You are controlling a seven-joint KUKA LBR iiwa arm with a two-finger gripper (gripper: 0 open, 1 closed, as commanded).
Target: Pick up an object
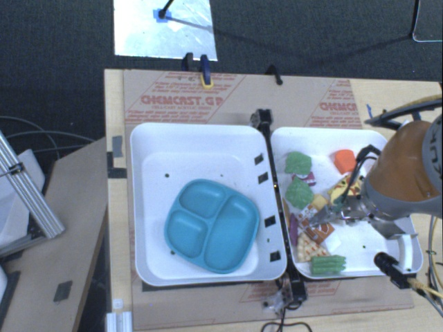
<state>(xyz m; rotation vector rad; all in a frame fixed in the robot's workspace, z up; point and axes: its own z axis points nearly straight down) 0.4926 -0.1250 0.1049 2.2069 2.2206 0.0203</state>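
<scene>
White plastic forms both bins: the left bin (149, 185) holds a blue sectioned tray (212, 225), lying flat and turned at an angle toward the near wall, while the right bin (360, 251) holds a cluster of small toy foods. Among these are a green leafy piece (298, 162) near the far wall, a second green piece (300, 193) just below it, an orange block (345, 160) to the right, a waffle-like piece (309, 246) and a green pod (327, 263) near the front wall. The grey arm (408, 178), with its orange band, enters from the right and slants down over the right bin. The gripper (325, 215) sits low amid the cluster, its tips pointing left, beside the second green piece and above the waffle. Its opening and any hold on an item cannot be told from this angle. Brown board (180, 99) with red lettering lies under both bins.
</scene>
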